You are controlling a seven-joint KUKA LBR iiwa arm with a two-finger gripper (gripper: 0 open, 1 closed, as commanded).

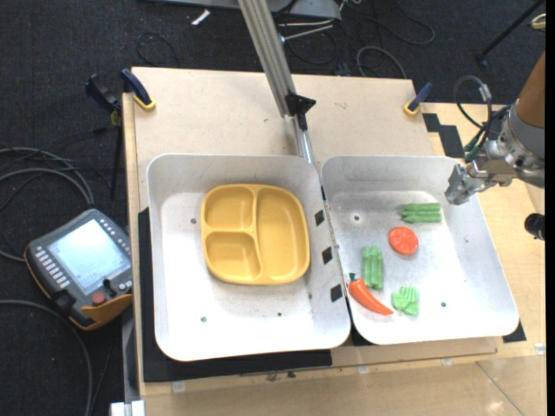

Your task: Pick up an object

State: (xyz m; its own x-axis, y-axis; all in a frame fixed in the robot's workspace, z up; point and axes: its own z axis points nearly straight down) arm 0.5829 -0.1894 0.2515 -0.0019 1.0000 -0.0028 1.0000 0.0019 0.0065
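Nearest my camera, far left of the tool [457,191] and well below it, I see a teach pendant [80,269] with a grey screen and orange edge, lying on the dark floor beside the worktop [217,111]. Two shallow white bins sit side by side on that worktop. I read the left bin [173,319] as holding one yellow divided plate [257,233], flat and near the bin's middle, well to the left of the tool. Moving right, the right bin [486,310] carries five small items. An orange carrot [368,296] lies tilted at the bin's lower left, far below-left of the tool. Just above it stands a green ridged piece [373,267], set lengthways. A small green leafy piece [405,300] rests just right of the carrot, apart from it. A red round piece [403,240] lies nearer, below-left of the tool. Closest of all, a green ridged bar [421,213] lies crosswise just left of and slightly below the tool. I see the tool over the right bin's upper right rim, with nothing visibly between its tips; whether they are spread or pressed together I cannot tell. Its grey arm [525,137] enters from the right.
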